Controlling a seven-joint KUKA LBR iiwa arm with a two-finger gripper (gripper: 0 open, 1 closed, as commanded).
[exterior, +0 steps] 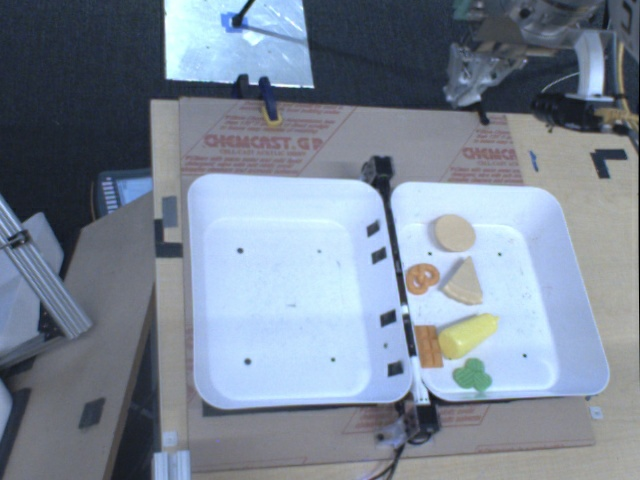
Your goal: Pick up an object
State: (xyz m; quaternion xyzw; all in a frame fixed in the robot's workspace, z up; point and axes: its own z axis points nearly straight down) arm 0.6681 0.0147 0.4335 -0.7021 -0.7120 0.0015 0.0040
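The toy foods, among them the round cracker (pixel 454 233) and the yellow piece (pixel 467 335), lie along the left side of the right bin (pixel 570 268), well below the gripper (pixel 466 90), which hangs beyond the bin's far edge, whether spread or closed I cannot tell.

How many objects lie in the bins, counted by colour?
Tan: 2, the round cracker and the wedge
Orange: 2, the pretzel and the waffle piece
Yellow: 1, the yellow piece
Green: 1, the green leafy piece
Total: 6, all in the right bin
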